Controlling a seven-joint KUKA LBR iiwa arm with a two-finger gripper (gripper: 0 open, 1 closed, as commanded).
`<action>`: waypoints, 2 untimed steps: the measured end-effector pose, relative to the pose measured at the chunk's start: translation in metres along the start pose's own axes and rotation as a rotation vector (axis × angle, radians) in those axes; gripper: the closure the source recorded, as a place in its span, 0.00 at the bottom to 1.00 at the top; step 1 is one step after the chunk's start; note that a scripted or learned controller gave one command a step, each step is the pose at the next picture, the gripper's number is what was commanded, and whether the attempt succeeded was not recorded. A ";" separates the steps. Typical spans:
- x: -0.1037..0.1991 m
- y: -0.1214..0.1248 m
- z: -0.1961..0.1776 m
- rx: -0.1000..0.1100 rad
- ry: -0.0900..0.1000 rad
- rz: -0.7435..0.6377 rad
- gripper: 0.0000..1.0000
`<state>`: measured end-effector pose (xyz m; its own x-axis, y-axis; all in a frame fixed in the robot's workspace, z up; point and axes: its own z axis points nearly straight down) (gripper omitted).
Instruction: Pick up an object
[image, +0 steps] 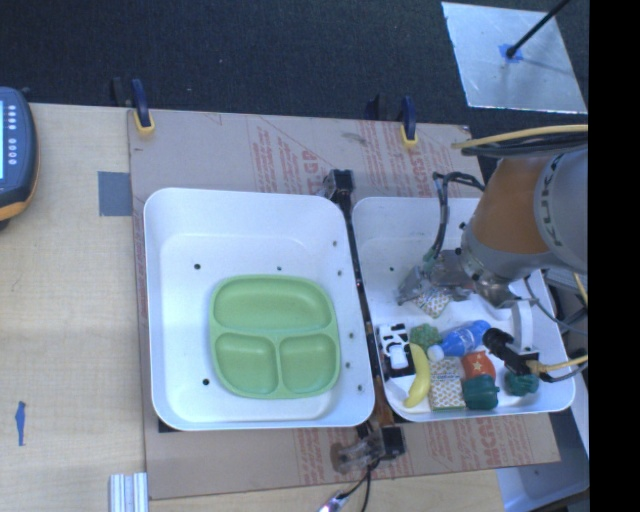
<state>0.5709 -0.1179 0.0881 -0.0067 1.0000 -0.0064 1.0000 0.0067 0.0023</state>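
Down on the table (70, 330), two shallow white bins sit side by side on a sheet of brown cardboard (260, 150). The left bin (175, 300) carries a pale green divided plate (273, 336) with three compartments, lying flat near the bin's middle. The right bin (385, 225) holds the jumble of small things open for picking, all crowded into its near half. A yellow banana (419, 377) lies curved along the left of that heap, just beside a black and white block (396, 350) pressed near the bin's left wall. A clear bottle with a blue cap (463, 338) lies on its side, tilted, with a small green lump (424, 334) touching its left end. An orange piece (478, 364) sits over a dark green object (482, 395), and another dark green piece (521, 381) rests near the right rim. A patterned, netted pouch (432, 300) lies at the far edge of the heap. The arm (520, 215) reaches in from the right, its orange band above the bin, and the gripper (428, 283) is low over that pouch. Whether its jaws are wide or narrow cannot be told, since the wrist and cabling blur that spot.
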 end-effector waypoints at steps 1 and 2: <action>-0.003 0.002 -0.020 -0.006 0.000 0.002 1.00; -0.003 0.002 -0.019 -0.004 -0.001 0.001 0.00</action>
<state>0.5724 -0.1204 0.1069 -0.0054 1.0000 -0.0074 1.0000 0.0054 0.0064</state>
